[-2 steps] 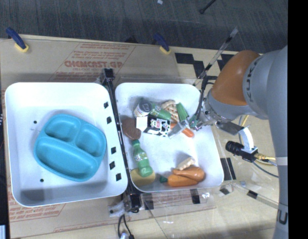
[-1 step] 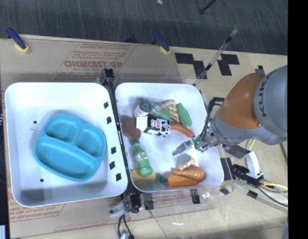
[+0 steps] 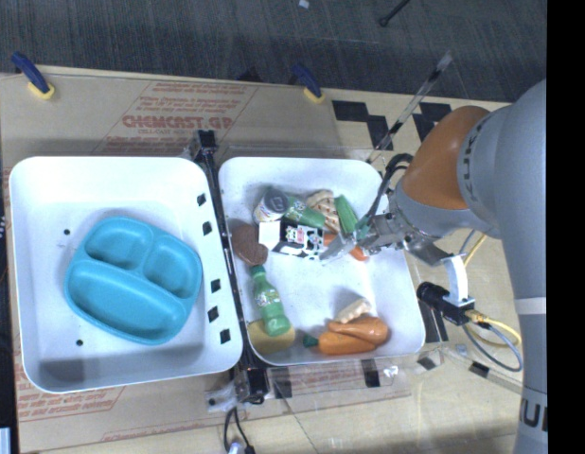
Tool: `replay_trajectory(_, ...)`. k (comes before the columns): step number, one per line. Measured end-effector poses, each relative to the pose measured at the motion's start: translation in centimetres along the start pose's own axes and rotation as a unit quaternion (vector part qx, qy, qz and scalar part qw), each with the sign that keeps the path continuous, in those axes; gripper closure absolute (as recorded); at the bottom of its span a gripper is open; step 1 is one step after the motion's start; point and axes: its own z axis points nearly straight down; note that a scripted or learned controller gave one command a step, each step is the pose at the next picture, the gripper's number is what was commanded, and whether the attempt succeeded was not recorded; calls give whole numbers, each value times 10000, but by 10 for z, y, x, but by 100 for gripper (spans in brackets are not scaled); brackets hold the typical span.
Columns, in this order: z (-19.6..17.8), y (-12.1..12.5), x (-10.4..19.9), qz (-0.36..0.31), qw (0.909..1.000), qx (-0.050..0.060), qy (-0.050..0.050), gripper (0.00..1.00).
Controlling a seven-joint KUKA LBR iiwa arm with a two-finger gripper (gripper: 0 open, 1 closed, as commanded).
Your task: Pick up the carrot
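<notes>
Subject: the carrot (image 3: 347, 340) lies at the near edge of the right bin (image 3: 398, 296), orange body along the bin's front wall, green tip pointing toward the divider between the 2 bins. A tan, bread-like piece (image 3: 354, 308) rests against its upper side. A green bottle (image 3: 269, 308) with a yellow base stands just beside the carrot's green end.

Hand (image 3: 357, 242): low over the right bin's upper middle, among a cluster of small items: a green piece (image 3: 345, 213), a black-and-white packet (image 3: 299, 238), a small tin (image 3: 274, 202). A small orange-red item (image 3: 358, 253) lies right at the hand. The view does not resolve how far the hand is open, nor whether it has hold of anything. It is well apart from the carrot.

Arm: enters from the right, the orange band (image 3: 442, 164) above the wrist over the bin's right rim, the wrist angled down and leftward into the bin.

Recommended approach, as judgement: bring the hand toward the near edge and come down over the thick middle of the carrot, closing across its short axis. Descend on the side clear of the bread-like piece, and stay off the front wall, which leaves little room. The bottle beside the green tip is a collision risk.

The left bin (image 3: 37, 253) carries 1 blue tray (image 3: 132, 282), not involved.
</notes>
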Motion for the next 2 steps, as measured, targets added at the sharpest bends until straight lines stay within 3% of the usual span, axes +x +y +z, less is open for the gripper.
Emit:
replay_trajectory(1,-25,-70,28,540,9985,11,8,0)
replay_trajectory(2,22,-45,12,1221,9925,8,7,0)
